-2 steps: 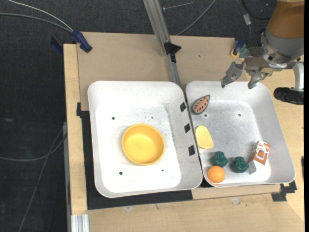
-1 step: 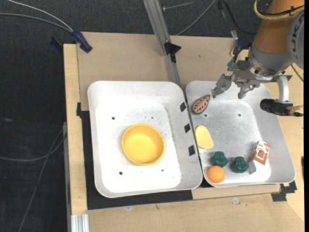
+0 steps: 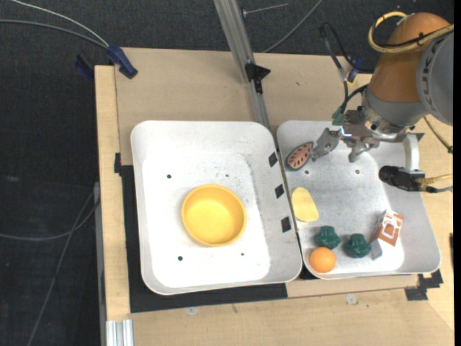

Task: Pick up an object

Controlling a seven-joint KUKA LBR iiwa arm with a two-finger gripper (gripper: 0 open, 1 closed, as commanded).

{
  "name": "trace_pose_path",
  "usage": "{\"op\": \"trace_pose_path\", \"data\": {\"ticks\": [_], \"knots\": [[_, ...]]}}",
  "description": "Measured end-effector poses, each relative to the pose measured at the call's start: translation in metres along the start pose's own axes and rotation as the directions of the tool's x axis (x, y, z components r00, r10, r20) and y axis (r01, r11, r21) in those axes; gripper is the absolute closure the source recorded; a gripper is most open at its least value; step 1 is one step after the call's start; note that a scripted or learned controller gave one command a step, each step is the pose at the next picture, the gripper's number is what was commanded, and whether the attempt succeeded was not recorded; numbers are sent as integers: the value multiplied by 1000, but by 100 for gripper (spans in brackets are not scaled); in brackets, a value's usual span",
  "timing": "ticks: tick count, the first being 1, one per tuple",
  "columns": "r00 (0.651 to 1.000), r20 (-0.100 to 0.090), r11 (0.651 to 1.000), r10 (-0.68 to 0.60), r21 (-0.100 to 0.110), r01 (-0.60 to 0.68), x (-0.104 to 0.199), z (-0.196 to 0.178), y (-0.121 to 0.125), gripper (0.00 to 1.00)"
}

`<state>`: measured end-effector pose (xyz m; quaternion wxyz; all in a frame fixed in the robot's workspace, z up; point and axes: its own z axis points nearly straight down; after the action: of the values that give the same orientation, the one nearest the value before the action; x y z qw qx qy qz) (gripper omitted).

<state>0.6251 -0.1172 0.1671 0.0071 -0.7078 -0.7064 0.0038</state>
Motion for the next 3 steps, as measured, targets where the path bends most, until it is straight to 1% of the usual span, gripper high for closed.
{"op": "trace_pose_path", "data": {"ticks": [1, 2, 3], "knots": [[1000, 0, 1000, -1, 1, 1, -4, 63, 2, 0], [1000, -1, 1000, -1, -10, 1, -3, 45, 5, 100], [1000, 5, 1000, 1, -22, 0, -11, -18, 3, 100]]}}
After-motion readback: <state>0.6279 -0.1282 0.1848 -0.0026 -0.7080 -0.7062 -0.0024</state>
